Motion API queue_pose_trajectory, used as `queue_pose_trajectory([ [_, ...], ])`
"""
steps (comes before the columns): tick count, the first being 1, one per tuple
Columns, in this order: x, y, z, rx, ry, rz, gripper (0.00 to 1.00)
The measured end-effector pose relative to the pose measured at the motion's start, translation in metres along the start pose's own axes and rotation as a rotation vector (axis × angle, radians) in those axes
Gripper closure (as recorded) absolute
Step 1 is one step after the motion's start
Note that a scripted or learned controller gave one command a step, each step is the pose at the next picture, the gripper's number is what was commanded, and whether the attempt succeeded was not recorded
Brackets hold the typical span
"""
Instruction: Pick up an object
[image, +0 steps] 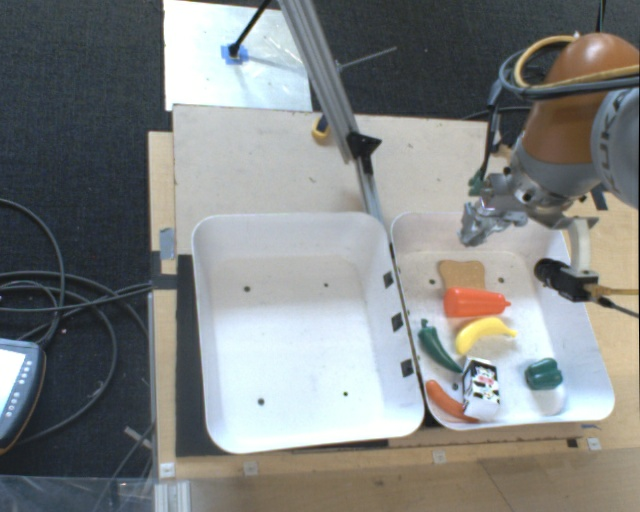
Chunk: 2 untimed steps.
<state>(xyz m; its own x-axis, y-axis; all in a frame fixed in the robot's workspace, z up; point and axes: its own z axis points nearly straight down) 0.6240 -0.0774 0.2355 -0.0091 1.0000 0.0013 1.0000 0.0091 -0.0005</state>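
Observation:
The right bin (590, 345) holds several toy foods: a tan bread slice (461, 273), an orange carrot-like piece (476, 301), a yellow banana (484, 334), a dark green chilli (437, 347), a red-orange pepper (443, 398), a small white printed box (481, 387) and a green bell pepper (543, 374). My gripper (475, 231) hangs over the bin's far rim, above and just beyond the bread slice. I see nothing between its fingers.
The left bin (215, 250) lies beside the right one. A slanted metal pole (335, 95) crosses the bench from the top to the gap between the bins. A black fitting (562, 279) juts over the right bin's right side. Cables lie on the floor at left.

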Motion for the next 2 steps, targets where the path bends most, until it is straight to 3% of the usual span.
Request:
queue_pose_trajectory([
  [2, 0.108, -0.053, -0.001, 0.0, 0.002, -0.002, 1.0],
])
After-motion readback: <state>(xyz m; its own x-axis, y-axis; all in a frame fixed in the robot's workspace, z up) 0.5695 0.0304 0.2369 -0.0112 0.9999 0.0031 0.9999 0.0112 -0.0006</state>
